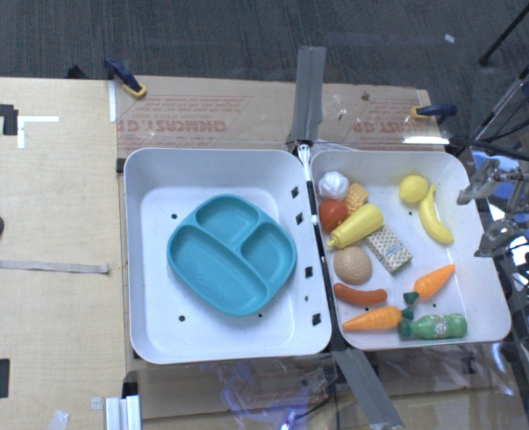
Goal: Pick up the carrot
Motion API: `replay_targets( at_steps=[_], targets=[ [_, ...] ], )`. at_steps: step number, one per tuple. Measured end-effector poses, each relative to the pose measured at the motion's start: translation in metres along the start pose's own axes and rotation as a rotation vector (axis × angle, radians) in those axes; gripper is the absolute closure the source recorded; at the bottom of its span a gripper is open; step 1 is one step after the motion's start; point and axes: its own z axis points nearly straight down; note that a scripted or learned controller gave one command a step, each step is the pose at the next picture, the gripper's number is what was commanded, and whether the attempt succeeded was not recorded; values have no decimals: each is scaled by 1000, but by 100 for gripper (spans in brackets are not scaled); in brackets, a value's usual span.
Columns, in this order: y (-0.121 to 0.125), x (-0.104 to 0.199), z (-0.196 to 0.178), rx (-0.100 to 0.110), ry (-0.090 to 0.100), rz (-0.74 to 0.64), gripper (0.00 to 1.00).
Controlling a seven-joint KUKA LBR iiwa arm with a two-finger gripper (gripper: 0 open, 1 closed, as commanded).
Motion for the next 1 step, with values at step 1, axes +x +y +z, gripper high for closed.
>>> replay_targets(
  at_steps=[1],
  targets=[
    [-29,37,126,-1,1,-193,0]
  ],
)
